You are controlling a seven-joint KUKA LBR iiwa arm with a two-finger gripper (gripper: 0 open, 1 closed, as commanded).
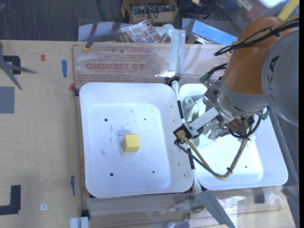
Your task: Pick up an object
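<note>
Looking down on the bench from the fixed camera, two shallow white bins sit side by side. The left bin [95,99] holds one small yellow block [132,142], lying flat near the middle of the bin floor and well apart from every wall. A few dark specks and scuffs mark the floor around it. Nothing else rests near the block.

The arm [254,65], grey with its orange band, reaches in from the right and hangs over the right bin [270,170]. Its wrist and the gripper [209,127] sit above the inner part of that bin, close to the ridge where the two bins meet. A pale object [191,104] lies partly hidden under the wrist at the bin's upper left corner; its kind cannot be made out. A looped cable [223,172] droops from the wrist across the bin floor.

Tool state: whether the tool is parted or closed cannot be told; cabling and the wrist housing mask the tip. Nothing is seen gripped.

Assessment: the pick is not yet made; the step in hand appears to be the approach. If the block is the target, the next move calls for travel leftward across the ridge, alignment directly over the block, then a straight descent. The cable could snag on the ridge.
</note>
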